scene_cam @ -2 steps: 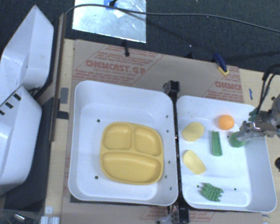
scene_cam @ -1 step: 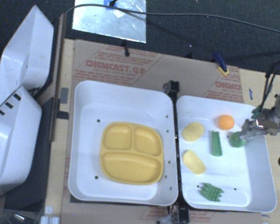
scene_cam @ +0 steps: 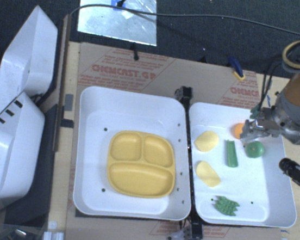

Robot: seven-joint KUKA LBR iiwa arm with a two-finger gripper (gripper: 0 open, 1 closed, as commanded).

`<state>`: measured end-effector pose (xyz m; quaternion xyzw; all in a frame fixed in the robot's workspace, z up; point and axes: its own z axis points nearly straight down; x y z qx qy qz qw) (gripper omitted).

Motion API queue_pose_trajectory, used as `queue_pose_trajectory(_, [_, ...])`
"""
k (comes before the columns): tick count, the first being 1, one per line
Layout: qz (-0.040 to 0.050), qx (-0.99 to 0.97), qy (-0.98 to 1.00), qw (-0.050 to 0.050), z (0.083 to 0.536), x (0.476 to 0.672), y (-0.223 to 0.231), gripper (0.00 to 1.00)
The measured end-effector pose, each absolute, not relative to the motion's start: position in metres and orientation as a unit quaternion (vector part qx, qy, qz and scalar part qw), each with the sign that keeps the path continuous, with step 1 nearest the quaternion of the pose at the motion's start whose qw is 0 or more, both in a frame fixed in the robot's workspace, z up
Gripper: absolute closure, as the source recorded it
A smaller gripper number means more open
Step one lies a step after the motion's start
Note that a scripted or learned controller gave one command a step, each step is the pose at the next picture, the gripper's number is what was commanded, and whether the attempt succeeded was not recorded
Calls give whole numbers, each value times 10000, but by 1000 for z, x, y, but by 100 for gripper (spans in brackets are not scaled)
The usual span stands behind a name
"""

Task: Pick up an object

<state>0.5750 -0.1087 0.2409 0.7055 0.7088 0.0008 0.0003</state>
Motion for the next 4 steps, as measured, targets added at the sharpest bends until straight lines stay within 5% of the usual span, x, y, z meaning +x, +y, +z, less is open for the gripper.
queue_pose_trajectory(4, [1,7058,7085,-4,232,630,92,100])
